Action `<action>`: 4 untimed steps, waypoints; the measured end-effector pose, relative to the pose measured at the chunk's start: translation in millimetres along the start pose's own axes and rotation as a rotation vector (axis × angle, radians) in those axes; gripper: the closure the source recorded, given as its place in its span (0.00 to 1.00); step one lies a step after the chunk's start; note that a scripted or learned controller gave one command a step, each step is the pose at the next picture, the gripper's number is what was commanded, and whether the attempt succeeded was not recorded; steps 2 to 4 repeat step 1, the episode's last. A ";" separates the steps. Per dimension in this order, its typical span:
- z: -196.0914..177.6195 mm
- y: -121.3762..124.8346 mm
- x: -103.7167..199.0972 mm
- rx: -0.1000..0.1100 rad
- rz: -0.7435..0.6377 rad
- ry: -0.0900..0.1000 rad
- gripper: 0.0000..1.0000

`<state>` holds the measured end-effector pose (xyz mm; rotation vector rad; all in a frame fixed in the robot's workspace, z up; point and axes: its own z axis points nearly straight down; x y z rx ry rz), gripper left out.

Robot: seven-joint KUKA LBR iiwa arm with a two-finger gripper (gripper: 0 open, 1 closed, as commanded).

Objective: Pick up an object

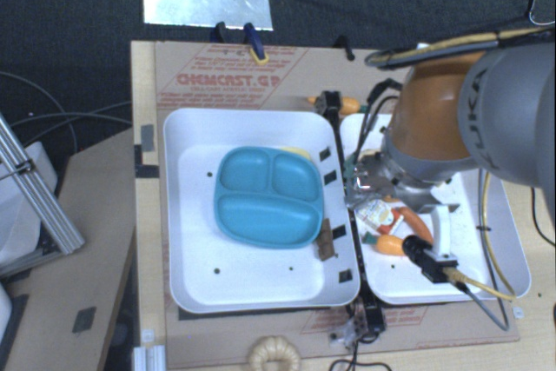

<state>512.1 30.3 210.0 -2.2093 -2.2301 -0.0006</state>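
smooth blue plastic divided plate (268, 195) lies in the left white bin (195, 274). at its 3 o'clock the gripper (375, 202) hangs over orange carrot-shaped toys (408, 226); grip state: cannot tell.

Arm (508, 113) reaches in from right, grey link uppermost, orange band (434, 113) just below it. Wrist points down over right bin (512, 261), near its left wall. Gripper (369, 187) low, partly hidden under wrist.
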 end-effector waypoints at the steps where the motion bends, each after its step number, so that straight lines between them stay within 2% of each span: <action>1: -4.3 -20.7 41.7 0.000 0.001 0.000 1.00; 4: -4.3 -20.7 41.7 0.000 0.001 0.000 1.00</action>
